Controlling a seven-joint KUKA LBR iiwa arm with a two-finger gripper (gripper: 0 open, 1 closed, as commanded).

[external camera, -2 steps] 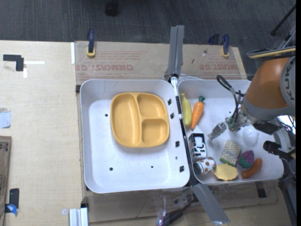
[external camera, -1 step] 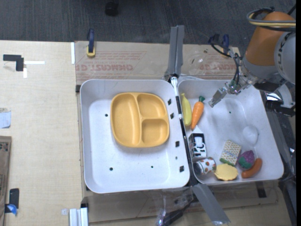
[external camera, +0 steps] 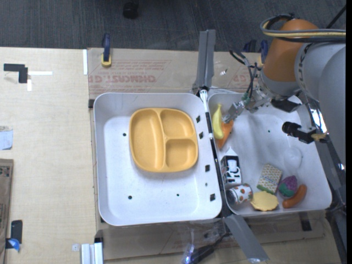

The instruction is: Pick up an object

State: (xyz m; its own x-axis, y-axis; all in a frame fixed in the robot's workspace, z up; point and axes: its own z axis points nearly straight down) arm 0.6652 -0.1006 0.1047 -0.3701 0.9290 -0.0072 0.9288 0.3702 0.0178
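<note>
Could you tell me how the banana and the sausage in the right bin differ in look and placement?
The banana is yellow, while the sausage is orange-red. The banana lies by the bin's left wall in its upper half, lengthwise along the wall and touching an orange carrot-like piece; the sausage lies slanted near the lower right corner beside a purple item. The banana is close to the hand; the sausage is far from it. Both are elongated toy foods in the right bin.

the divided plate [external camera: 163,139] lay in the left bin [external camera: 110,164]. in the right bin [external camera: 308,199], the banana [external camera: 218,122] sat at ten o'clock against the wall, the carrot [external camera: 224,134] touching it; the sponge [external camera: 270,177] lay at five o'clock.
</note>
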